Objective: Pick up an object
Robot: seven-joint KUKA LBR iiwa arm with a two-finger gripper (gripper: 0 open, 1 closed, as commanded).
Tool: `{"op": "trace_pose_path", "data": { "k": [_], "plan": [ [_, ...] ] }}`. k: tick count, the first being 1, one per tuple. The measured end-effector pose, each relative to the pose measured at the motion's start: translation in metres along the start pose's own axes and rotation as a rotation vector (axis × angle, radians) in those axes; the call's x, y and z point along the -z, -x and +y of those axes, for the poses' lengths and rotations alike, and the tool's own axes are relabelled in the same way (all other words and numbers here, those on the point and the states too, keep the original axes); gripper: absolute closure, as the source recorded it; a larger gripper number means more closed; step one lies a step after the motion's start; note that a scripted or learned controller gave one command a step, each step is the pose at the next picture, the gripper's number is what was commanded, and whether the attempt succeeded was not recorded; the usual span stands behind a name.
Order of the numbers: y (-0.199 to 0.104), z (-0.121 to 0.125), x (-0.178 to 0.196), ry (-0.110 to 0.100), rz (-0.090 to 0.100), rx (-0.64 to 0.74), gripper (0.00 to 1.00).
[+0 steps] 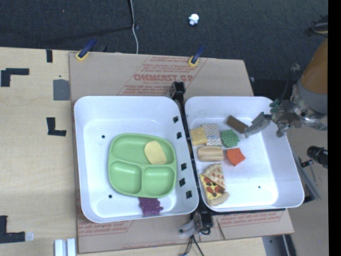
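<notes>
The right bin point(266, 196) holds several toy foods. A brown block point(236, 124) lies near its back. Below it sit a yellow cheese wedge point(198, 136), a speckled cracker point(212, 134) and a green round piece point(229, 138). A tan bun point(210, 153), an orange-red cube point(235, 156) and a pizza slice point(214, 183) lie nearer the front. My gripper point(269, 128) hovers over the bin's right rear, just right of the brown block. It is open, with nothing between its fingers.
The left bin point(90, 116) carries a green divided plate point(141, 165) with a yellow oval piece point(155, 153) in its upper right compartment. A purple grape cluster point(151, 206) lies at the bin's front. Clamps and a cable sit behind the bins.
</notes>
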State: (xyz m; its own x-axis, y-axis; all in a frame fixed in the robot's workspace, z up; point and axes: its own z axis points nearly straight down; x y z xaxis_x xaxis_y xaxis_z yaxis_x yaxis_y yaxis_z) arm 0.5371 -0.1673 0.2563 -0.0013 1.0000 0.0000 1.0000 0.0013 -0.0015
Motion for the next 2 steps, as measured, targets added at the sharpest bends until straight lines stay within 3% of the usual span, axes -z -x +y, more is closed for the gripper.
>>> {"op": "trace_pose_path", "data": {
  "k": [1,2],
  "plan": [
    [0.009,0.077,-0.158,0.001,-0.002,0.003,0.00],
    [-0.003,0.030,-0.172,0.003,-0.002,-0.001,0.00]
  ]
}}
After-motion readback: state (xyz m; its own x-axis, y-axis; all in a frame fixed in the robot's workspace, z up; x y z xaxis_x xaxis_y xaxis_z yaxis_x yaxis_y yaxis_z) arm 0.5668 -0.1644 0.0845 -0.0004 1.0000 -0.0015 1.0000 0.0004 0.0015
